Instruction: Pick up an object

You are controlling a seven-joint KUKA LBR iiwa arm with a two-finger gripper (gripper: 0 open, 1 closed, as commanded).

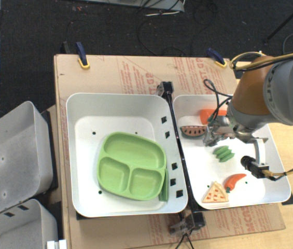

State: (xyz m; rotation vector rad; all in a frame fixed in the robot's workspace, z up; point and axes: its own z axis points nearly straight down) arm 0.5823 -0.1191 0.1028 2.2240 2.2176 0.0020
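Left bin [79, 154]: a shallow white plastic bin on the counter; it holds a pale green plastic tray with three compartments [131, 166], lying flat and slightly turned.

Right bin [278, 191]: the matching white bin, where your candidates lie.

Watermelon slice [192, 130]: a small toy wedge, red with a dark rind, near the bin's left wall.

Pizza slice [215, 193]: a flat toy triangle, tan crust and red topping, near the front rim.

Green pods [222, 152]: a small ridged green plastic piece, mid-bin, apart from the others.

Orange block [210, 115]: an orange toy piece at the back, partly hidden by the arm.

Chilli [234, 180]: a small curved orange-red toy pepper, just beside the pizza slice.

End effector [212, 136]: low over the bin, between the watermelon slice and the green pods; you cannot tell whether it is released or clenched, and nothing visibly sits in it.

Advice: choose one isolated piece, probably the green pods; centre above it, descend straight, and confirm the piece rises when you lift.
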